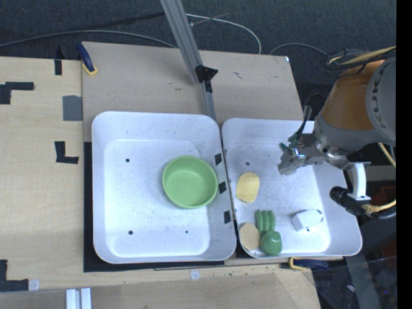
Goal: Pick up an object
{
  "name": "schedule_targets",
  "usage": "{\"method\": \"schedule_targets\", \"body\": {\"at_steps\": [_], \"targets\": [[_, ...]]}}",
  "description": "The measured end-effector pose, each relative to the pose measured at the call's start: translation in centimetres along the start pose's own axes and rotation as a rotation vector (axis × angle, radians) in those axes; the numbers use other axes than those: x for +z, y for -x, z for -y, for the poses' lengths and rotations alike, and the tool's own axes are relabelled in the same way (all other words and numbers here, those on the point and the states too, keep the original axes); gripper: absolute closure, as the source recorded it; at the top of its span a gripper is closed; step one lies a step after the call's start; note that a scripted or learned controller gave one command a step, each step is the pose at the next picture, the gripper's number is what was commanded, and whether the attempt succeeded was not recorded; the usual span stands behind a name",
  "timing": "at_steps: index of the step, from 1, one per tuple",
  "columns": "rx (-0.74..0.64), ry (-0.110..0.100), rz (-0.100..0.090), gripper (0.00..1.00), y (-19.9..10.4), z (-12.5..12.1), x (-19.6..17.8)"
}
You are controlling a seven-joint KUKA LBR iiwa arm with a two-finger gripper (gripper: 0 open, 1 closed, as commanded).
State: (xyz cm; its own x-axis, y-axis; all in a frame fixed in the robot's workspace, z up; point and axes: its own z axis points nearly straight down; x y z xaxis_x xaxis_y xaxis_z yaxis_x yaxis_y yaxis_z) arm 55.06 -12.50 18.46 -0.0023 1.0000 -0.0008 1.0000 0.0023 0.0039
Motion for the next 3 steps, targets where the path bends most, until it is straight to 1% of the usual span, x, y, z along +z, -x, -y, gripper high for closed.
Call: {"method": "schedule_targets", "body": {"at_steps": [2, 3], "targets": [[0.000, -0.001, 0.000, 1.00, 0.2, -0.6, -8.5], [-0.004, -0.006, -0.002, 1.00, -5.8, -1.0, -6.9]]}}
